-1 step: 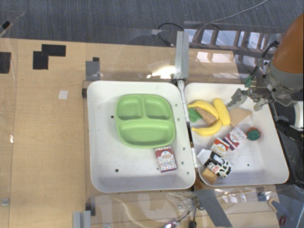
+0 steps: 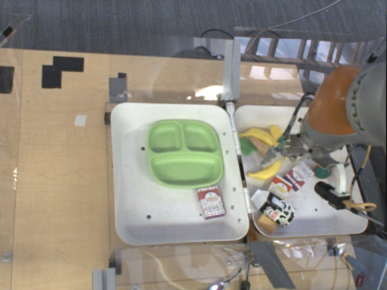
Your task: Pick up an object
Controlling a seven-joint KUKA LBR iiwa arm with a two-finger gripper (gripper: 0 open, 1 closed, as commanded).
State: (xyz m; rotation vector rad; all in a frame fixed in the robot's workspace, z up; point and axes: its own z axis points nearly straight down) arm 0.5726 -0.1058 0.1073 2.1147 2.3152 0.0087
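Note:
My gripper (image 2: 273, 154) reaches down into the right bin (image 2: 314, 225), at its left part, under the arm's orange band (image 2: 331, 101). It hangs between two yellow bananas: one (image 2: 259, 136) just behind it and one (image 2: 266, 173) just in front of it. A green piece (image 2: 248, 145) lies left of the gripper by the bin wall. Nothing shows clearly between the gripper's tips.
In the right bin also lie two small red-and-white boxes (image 2: 300, 175) (image 2: 279, 188), a black-and-white patterned item (image 2: 280, 212), a tan block (image 2: 266, 224) and a teal piece (image 2: 323, 172). The left bin (image 2: 130, 162) holds a green divided plate (image 2: 184, 153) and a small red box (image 2: 210, 202).

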